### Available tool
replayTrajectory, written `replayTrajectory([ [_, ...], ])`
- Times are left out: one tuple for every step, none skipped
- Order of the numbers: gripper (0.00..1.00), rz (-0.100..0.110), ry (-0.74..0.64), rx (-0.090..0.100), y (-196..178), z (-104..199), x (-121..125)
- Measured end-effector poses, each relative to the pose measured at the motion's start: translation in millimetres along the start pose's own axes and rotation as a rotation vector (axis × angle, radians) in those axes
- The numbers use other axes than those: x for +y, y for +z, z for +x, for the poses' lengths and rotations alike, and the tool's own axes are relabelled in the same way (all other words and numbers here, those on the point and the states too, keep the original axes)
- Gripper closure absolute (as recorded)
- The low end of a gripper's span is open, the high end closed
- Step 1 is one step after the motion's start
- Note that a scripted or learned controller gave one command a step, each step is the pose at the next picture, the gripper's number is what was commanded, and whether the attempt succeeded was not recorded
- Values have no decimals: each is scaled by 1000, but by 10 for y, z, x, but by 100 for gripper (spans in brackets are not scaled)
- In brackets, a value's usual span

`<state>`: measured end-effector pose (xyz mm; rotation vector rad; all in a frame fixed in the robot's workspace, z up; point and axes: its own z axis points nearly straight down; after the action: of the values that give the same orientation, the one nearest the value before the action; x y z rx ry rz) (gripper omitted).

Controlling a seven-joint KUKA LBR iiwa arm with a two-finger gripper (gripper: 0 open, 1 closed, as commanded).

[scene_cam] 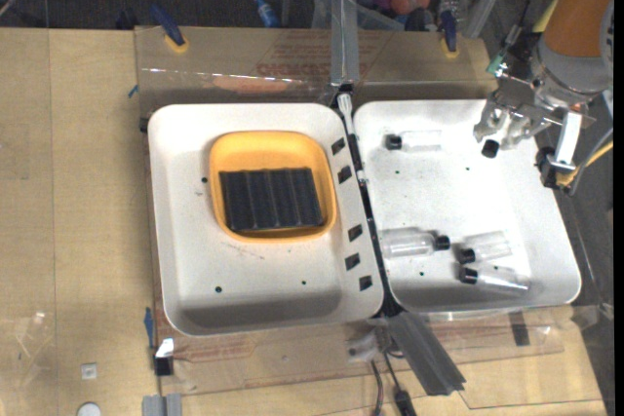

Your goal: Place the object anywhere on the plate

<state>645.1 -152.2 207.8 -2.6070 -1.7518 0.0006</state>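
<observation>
The right bin (pixel 546 209) holds 4 small clear vials with black caps. 1 vial (pixel 409 142) lies alone toward the far side, a second (pixel 414 243) lies near the divider between the bins, and 2 more (pixel 485 250) (pixel 495 281) lie close together at the near right. The orange plate (pixel 273 151) sits in the left bin (pixel 185 287), with a dark ribbed insert (pixel 270 198) across its middle.

The gripper (pixel 509 124) hangs over the far right corner of the right bin, apart from every vial and with nothing in it; how wide it stands cannot be told.

The vials look light, rigid and smooth, so they will likely roll or slip under a loose pinch. Closing across the cylinder's middle, at right angles to its long axis, seems safest. The lone far vial has the most open space around it.
</observation>
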Motion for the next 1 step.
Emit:
replayTrajectory([
  [100, -4, -294, -1, 11, 235, 148],
])
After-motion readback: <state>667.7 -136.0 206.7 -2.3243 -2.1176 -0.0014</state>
